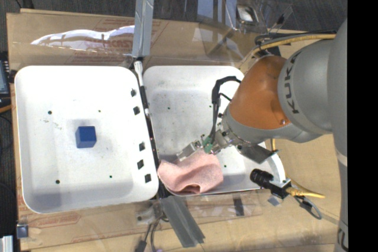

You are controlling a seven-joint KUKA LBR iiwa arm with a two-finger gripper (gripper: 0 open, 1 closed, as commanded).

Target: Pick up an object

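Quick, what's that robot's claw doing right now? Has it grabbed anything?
Gripper: just above the pink cloth in the right bin; cannot be told whether it is open, closed or holding anything.

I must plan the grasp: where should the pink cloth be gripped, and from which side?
Likely best: pinch the pink cloth at its raised folded middle, coming straight down. It lies crumpled and soft in the right bin, by the near-left corner, so the walls hinder sideways approach.

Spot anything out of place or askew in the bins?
The pink cloth lies bunched in the right bin's near-left corner, its edge lapping the rim. The blue cube sits flat in the left bin. Nothing looks spilled or damaged.
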